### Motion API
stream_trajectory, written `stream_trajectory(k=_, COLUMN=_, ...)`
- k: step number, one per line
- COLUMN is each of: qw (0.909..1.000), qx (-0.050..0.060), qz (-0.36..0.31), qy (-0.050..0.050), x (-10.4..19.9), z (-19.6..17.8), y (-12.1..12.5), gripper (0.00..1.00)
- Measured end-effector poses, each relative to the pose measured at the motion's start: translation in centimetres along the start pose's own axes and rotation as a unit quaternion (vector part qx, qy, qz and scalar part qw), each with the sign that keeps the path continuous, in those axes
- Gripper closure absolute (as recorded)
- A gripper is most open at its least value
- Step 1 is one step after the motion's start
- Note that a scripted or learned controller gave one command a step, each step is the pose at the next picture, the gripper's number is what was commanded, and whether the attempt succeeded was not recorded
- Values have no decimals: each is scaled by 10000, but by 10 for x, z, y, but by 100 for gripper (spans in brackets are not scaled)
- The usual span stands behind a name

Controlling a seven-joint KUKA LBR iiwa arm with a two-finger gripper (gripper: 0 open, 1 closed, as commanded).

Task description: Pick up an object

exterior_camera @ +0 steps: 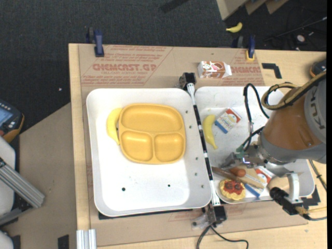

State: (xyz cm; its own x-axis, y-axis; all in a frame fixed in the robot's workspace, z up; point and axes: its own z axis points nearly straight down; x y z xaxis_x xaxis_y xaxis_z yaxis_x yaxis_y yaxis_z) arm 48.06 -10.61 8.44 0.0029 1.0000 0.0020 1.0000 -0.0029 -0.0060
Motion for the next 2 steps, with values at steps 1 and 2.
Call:
stream_trajectory(k=1, qw=10000, qx=-45, qz=-6, qy=-15, x=0, z=-10, y=4, gripper=100)
stream_trajectory(k=2, qw=9999, qx=-114, qz=-65, qy=-15, x=66, z=-107, y=105, gripper=100)
